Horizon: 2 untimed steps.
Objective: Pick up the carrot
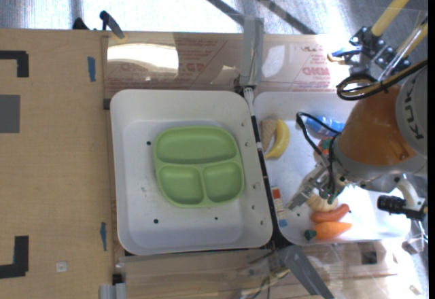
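Note:
The carrot [333, 229], orange with a small green stub at its left end, lies flat near the front edge of the right bin [292, 155]. Just behind it, touching or nearly so, lies a red sausage-like piece [334, 212]. My gripper [310, 194] hangs low over the bin just up and left of these two, close to a small pale yellow item [317, 203]. The orange wrist band [370, 131] covers the bin's right half. I see nothing held in the gripper.
A banana [279, 139] and a tan slice [268, 132] lie at the back left of the right bin. A blue item [321, 126] sits partly under the arm. The left bin [129, 155] holds a green divided plate [198, 165]. A divider wall [262, 168] separates the bins.

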Available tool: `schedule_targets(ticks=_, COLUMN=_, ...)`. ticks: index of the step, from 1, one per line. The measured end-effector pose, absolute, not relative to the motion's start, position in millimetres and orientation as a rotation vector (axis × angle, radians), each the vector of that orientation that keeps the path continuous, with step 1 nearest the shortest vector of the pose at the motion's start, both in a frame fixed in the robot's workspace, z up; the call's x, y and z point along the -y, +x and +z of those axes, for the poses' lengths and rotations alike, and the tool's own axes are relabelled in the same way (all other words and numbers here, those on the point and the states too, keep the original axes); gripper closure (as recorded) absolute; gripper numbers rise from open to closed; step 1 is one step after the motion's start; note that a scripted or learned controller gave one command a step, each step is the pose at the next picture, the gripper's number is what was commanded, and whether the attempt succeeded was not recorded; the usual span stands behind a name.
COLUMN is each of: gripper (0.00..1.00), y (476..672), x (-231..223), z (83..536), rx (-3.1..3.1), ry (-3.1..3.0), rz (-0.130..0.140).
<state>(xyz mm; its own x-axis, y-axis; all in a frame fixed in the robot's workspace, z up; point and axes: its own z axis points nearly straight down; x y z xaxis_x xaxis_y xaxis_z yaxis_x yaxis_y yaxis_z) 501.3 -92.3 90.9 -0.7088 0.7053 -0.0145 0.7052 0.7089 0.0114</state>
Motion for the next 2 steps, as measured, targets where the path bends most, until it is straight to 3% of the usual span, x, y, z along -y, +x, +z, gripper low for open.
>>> schedule_targets(ticks=1, gripper=1.00, y=504.5, x=92.1, z=103.2, rx=-2.880, ry=1.185, rz=0.012)
schedule_targets(ticks=2, gripper=1.00, y=506.1, x=91.6, z=112.8, rx=-2.877, ry=1.181, rz=0.013)
